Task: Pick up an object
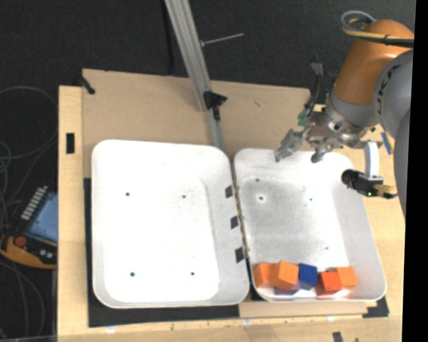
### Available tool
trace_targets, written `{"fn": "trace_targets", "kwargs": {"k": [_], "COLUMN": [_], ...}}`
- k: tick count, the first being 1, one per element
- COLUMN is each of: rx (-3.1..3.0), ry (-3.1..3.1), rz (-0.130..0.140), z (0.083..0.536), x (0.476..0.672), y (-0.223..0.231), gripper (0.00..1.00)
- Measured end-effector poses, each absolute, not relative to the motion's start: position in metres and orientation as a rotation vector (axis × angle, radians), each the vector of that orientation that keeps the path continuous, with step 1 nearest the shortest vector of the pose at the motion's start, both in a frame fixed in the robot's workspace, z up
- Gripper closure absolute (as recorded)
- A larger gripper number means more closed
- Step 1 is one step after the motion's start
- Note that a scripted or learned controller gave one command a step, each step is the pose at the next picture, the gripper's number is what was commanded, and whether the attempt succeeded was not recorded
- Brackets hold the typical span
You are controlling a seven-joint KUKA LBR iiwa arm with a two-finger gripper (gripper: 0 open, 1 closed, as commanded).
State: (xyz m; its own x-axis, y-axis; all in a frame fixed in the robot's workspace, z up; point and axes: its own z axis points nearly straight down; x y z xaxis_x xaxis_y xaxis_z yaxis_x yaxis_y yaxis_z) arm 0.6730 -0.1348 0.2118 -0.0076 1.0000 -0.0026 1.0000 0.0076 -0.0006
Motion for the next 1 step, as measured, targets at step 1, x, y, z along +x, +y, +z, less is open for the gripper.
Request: {"fn": "trace_targets", "kwargs": {"k": [1], "rx": [2.219], "ry": [2.228], "rz": [-0.007], "z": [0.1276], "x": [0.6791], "y": [-0.1172], "gripper": [0.00]}}
